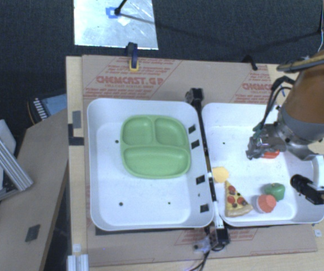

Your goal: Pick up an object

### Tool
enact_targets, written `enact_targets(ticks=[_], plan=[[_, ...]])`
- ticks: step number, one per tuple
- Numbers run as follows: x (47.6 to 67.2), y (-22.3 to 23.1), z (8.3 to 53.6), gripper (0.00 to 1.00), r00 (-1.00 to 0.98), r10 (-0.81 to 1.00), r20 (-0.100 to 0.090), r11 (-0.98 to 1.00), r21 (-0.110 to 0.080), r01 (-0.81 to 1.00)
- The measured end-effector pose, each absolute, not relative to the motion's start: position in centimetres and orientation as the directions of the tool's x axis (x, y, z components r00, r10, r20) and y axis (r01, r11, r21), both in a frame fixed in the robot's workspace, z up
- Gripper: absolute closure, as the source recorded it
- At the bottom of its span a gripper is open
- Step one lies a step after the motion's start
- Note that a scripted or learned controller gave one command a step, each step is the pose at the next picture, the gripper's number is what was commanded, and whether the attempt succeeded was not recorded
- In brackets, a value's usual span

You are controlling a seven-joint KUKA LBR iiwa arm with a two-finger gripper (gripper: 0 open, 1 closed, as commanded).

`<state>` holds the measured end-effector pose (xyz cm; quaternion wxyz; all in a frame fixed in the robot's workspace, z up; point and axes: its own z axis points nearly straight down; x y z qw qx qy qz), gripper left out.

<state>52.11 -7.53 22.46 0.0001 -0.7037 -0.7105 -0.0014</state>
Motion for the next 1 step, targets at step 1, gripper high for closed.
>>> enact_targets(ticks=[1], plan=[[52.12,-2.06,21.46,1.00,-0.010,1.000,0.003,0.010,0.001,1.000]])
